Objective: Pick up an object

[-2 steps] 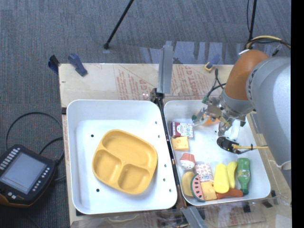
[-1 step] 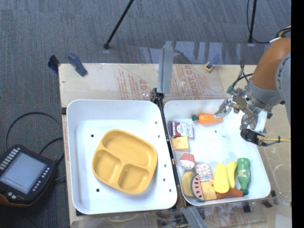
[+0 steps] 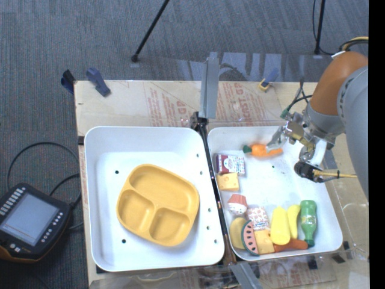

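- closest to the camera is the toy food pile along the near edge of the right bin [image 3: 334,221]: watermelon slice [image 3: 263,242], yellow corn-looking piece [image 3: 280,226], green bottle [image 3: 308,220], all crammed together at about 6 o'clock in that bin
- the likeliest pick, my guess, is the little carrot [image 3: 263,151], lying by itself at roughly 11 o'clock in the right bin, near the far wall
- the gripper [image 3: 287,134] is just beside the carrot, off at its 2 o'clock, but nothing sits between its fingers and honestly i can't tell how wide it's set
- so progress-wise: arm's in the neighbourhood, no grab yet. closing on something and lifting is all left to do
- further out, small red carton [image 3: 231,163] and a cheese cube [image 3: 228,181] near the divider
- left bin [image 3: 99,161] just has the yellow divided plate [image 3: 157,204]
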{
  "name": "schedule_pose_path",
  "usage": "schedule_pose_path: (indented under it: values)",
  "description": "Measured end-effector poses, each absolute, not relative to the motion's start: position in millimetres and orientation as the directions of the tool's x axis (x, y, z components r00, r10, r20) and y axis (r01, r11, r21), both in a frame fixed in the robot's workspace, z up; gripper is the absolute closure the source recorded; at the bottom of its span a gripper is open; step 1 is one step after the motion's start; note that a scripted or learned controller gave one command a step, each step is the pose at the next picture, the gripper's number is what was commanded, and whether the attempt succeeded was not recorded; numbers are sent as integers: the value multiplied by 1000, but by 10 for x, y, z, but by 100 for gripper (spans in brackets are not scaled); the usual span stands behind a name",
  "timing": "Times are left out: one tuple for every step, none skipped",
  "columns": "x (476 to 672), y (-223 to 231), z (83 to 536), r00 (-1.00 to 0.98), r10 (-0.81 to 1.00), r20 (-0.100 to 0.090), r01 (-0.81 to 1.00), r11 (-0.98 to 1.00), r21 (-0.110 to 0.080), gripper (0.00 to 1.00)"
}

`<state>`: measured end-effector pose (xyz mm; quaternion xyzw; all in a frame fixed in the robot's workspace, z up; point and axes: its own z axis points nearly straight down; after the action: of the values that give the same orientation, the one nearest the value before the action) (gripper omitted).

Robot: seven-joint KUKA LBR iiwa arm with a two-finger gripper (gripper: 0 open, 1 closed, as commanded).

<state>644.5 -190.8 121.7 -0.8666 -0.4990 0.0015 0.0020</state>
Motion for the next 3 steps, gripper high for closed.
schedule_pose_path:
  values:
    - [6454,-1901,1327,498,867,-1,867,-498,-5,100]
    - [6466,-1783,2468,491,871,4,871,-491,10,100]
    - [6450,-2026,2576,361,932,-1,932,-361,-1,100]
